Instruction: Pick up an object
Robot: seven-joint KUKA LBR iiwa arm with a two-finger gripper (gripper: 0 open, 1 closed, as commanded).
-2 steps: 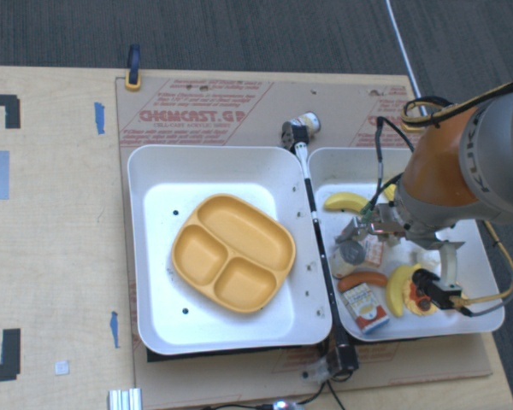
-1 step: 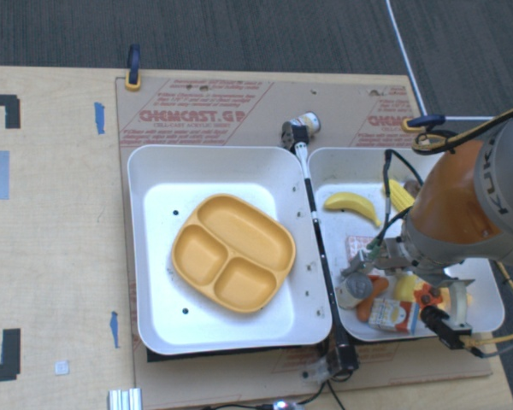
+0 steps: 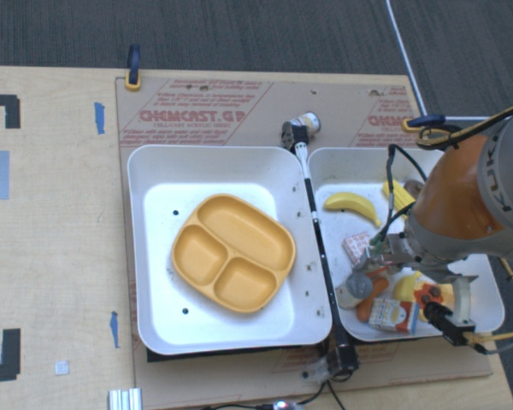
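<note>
The gripper (image 3: 378, 267) hangs low over the right bin (image 3: 492, 314), under the grey wrist and the orange band (image 3: 453, 196) of the arm that reaches in from the right. Whether it is released or clenched cannot be told, since the wrist body covers its tip and the clutter beneath blurs into it.

Nearest to it, directly below and touching its outline in this view, lies a heap of small objects (image 3: 385, 301): a round grey piece (image 3: 353, 291) just to its left and toward the camera, an orange piece (image 3: 378, 282) under it, a white and red packet (image 3: 389, 314) nearer the camera, and a yellow and red item (image 3: 419, 295) on its right. None of these shows as lifted or gripped.

A little beyond the tool, slightly to its left, a small white and pink box (image 3: 356, 246) rests on the bin floor. Farther off, a banana (image 3: 352, 205) lies toward the far wall of the same bin, with another yellow piece (image 3: 398, 196) beside it, partly behind the arm.

Well to the left of the tool, across the divider, the left bin (image 3: 154, 229) holds a yellow three-compartment plate (image 3: 232, 253), lying flat and slightly turned.

Farthest away, beyond both bins, a small black and silver fitting (image 3: 299, 130) sits on the board.
</note>
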